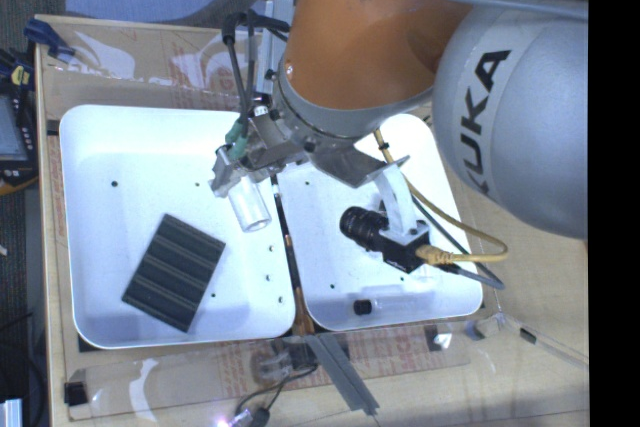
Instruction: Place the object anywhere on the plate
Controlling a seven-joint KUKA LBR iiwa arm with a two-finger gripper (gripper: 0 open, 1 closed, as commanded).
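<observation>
Carry step, by my reading: the object is not yet on the plate. The plate [175,272] is a dark ribbed slab, lying flat and askew on the floor of the left bin [85,215], toward that bin's near wall.

Object: a pale cylinder [250,211], short and whitish, tilted. It sits up and to the right of the plate, apart from it, with bare white floor between the two. It is right at the tip of the gripper [240,185] and appears to touch it. I cannot tell whether the claw is clenched on the cylinder or loose over it (the metal of the wrist crowds the spot), nor whether the cylinder rests on the floor or hangs above it.

Next move, as a judgement: if the cylinder is truly gripped, a short travel down and left to bring it over the plate, then a low release so that it does not roll along the ribs. If it is not gripped, a fresh grasp comes first.

Other item: a small black thing [362,306] well to the right of the plate, in the right bin [455,300], near that bin's front wall.

Writing: KUKA lettering [490,120] in black, running sideways on the grey casing of the arm [530,145], far up and right of the plate. Faint reddish print on the bench [150,70] beyond the plate is not legible.
</observation>
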